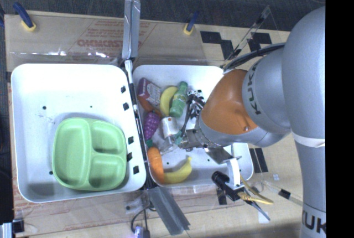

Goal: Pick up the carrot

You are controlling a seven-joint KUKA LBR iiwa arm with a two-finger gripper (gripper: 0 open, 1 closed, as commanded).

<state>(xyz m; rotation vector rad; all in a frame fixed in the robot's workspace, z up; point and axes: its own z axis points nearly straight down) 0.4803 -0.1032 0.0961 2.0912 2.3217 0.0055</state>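
The carrot is orange and lies at the near left corner of the right bin, close to the bin's left wall. A yellow banana lies against its right side. My gripper hangs low over the middle of the right bin, a little above and to the right of the carrot and apart from it. It is close to a small grey can. The orange wrist band and the grey arm cover the right half of that bin.
The right bin also holds purple grapes, a second banana, a green bottle and a maroon packet. A green divided plate sits in the left bin. A metal divider runs between the bins.
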